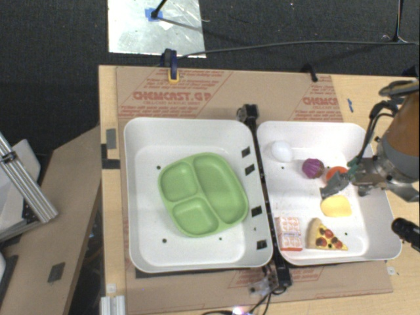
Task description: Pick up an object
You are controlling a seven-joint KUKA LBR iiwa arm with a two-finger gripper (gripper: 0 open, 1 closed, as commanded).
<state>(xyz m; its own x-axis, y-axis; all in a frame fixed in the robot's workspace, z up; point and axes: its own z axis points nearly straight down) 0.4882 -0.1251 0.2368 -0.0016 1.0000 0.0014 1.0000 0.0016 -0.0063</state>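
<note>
- Yellow piece [336, 207]: a rounded, lemon-like toy in the right bin [377, 241], near its middle, just below the gripper [331, 188]. It is the nearest candidate for the pick.
- Handling, as a judgement: it looks like light, hollow or foam play food, with a smooth, domed skin that may slip from a narrow pinch. A hold across its widest part, low on its sides, seems safest. Breakage seems unlikely.
- Gripper: dark fingers hang just above the yellow piece and beside an orange piece [337, 172]. Nothing is visible between them, but how wide they stand cannot be told at this slant.
- Close neighbours: the orange piece is partly hidden by the gripper. A purple piece [313, 168] lies just left of it, and both crowd the approach from above.
- Farther neighbours: a white ball [281, 151] lies near the bin's upper left, a pizza slice [326, 235] lies below the yellow piece, and a small packet [289, 233] lies beside the slice. The flat slice and packet offer little edge to pinch.
- Arm [399, 151]: it reaches in over the right bin's right wall.
- Left bin [141, 195]: it holds a green divided tray [203, 193], well apart from the gripper.
</note>
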